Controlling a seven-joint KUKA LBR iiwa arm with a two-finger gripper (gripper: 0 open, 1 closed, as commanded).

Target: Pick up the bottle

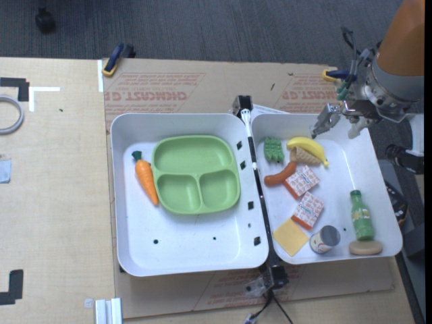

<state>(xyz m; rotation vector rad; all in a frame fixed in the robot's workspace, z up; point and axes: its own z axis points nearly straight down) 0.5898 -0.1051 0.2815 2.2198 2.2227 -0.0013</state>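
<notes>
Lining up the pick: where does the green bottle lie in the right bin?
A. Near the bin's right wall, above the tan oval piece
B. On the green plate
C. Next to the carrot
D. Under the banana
A: the green bottle lies by the right bin's right wall, just above the tan oval piece.

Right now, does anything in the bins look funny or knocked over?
Nothing is spilled or broken. The bottle lies flat in the right bin instead of standing, next to a can tipped on its side. The carrot lies beside the plate, not on it.
</notes>
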